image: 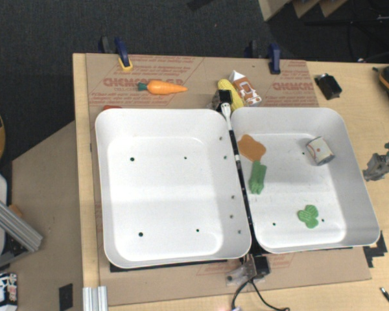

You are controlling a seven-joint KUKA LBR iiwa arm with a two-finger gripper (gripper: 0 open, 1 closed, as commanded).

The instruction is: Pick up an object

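The right bin (350, 193) holds four loose things. Taking that bin as a clock face, an orange-brown flat piece (251, 148) lies toward 10 o'clock, near the wall shared with the left bin (110, 173). A green block (257, 178) sits just below the flat piece at about 9 o'clock, close to it; whether they touch cannot be told. A small white and grey cube (319, 150) rests toward 2 o'clock, well apart from the others. A green leafy clump (308, 216) lies near 5 o'clock.

Outside the right bin's rim at 3 o'clock, a grey metal shape that looks to be the gripper (378, 164) pokes in from the edge of the view, clear of everything in the bin. It is too small and blurred to tell whether the claw is spread or pressed together, and nothing is seen in it.

On the bench (84, 109) beyond the bins, at 12 o'clock of the left bin, lies a toy carrot (162, 88). A yellow piece (227, 87) and a white and orange packet (246, 91) sit side by side where the two bins meet. Two blue clamps (123, 54) grip the bench's far edge
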